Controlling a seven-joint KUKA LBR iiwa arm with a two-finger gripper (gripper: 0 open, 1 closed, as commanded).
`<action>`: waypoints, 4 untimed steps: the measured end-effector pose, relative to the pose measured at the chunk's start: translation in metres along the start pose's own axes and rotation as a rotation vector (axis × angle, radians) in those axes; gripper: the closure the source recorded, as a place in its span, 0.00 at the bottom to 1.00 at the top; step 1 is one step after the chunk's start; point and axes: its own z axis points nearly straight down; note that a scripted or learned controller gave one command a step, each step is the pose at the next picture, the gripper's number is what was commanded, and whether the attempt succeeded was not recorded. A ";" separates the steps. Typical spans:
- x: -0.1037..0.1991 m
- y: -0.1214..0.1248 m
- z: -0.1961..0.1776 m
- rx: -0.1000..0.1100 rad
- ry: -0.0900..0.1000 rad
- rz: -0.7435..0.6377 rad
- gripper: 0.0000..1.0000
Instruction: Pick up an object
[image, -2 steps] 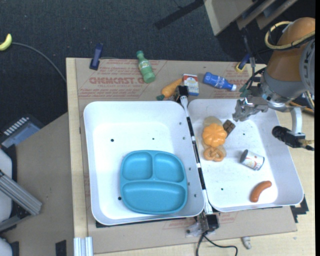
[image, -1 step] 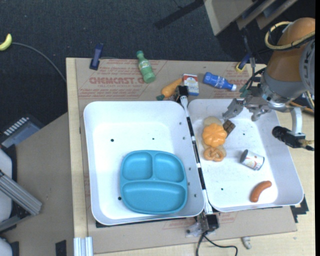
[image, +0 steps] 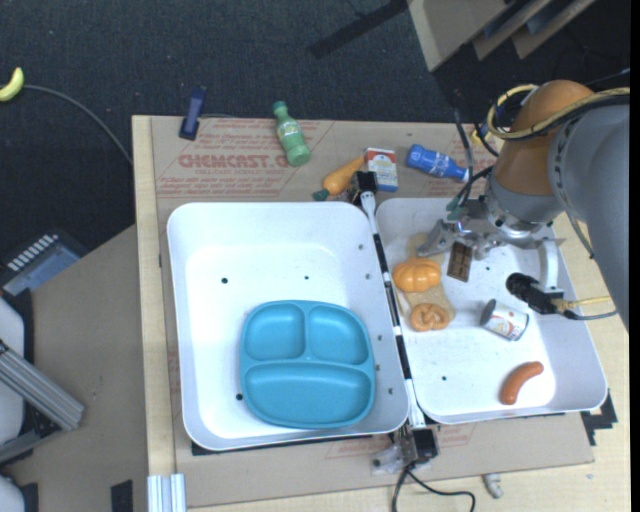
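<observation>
While claw (image: 459, 258) hangs over right bin (image: 570, 375), grip unclear, orange lump (image: 416, 274) beside, pretzel (image: 431, 317), can (image: 504, 322), sausage (image: 521, 382) nearby

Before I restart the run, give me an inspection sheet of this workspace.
Surface: cardboard-topped bench bearing left bin and right bin.
Job's things: right bin holds orange lump, pretzel-like piece, small can, sausage.
Clutter: blue divided plate in left bin; green bottle, blue bottle, carton behind the bins.
Grippers: hand low over right bin's back; finger state unclear.
Cables: wire on the floor, left.
Surroundings: dark carpet.
</observation>
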 end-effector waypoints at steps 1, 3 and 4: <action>-0.023 0.024 -0.001 0.000 0.000 0.000 0.00; -0.062 -0.022 -0.047 0.002 -0.001 0.001 0.00; -0.025 0.002 -0.007 0.004 0.001 0.000 0.00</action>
